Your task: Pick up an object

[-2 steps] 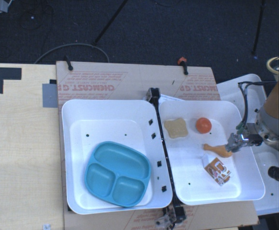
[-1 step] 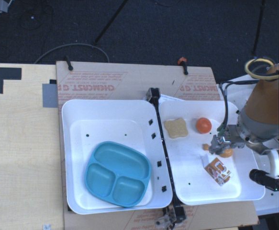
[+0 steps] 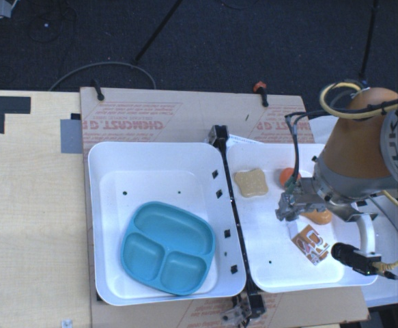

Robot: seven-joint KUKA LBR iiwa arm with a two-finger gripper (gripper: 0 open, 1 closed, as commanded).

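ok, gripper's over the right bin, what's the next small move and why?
Probably a short straight descent. The gripper hangs over the right bin, beside an orange object partly hidden under the arm, with a tan sponge-like piece to its left and a printed packet below. I see nothing between its fingers, so it likely needs to come down before closing.

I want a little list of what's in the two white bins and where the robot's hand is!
left bin: holds a blue plate with three sections
right bin: holds a tan sponge, an orange ball, an orange thing partly under the arm, and a small packet
gripper: low over the right bin, between the sponge and the packet
in the gripper: cannot tell
arm: comes in from the right, orange band above the wrist
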